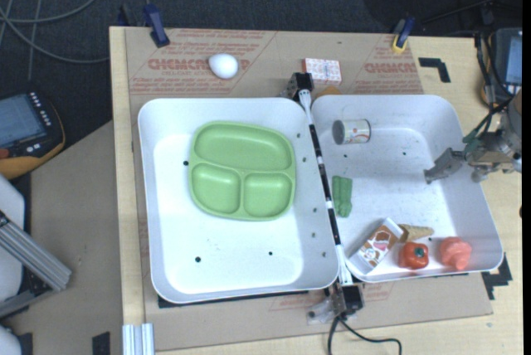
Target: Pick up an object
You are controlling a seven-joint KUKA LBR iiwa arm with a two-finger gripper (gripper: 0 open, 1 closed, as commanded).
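Tomato (pixel 415 255) and pink toy (pixel 454 252) at right bin's (pixel 406 117) near edge, tool (pixel 444 165) half cut off, grip state unclear.

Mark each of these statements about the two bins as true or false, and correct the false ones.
1. The green divided plate lies in the left bin. True.
2. The small can stands upright in the left bin. False: it lies on its side in the right bin.
3. The white egg rests inside the right bin. False: it sits on the cardboard behind the left bin.
4. The tomato lies near the right bin's front edge. True.
5. The gripper is over the right bin's right side. True.
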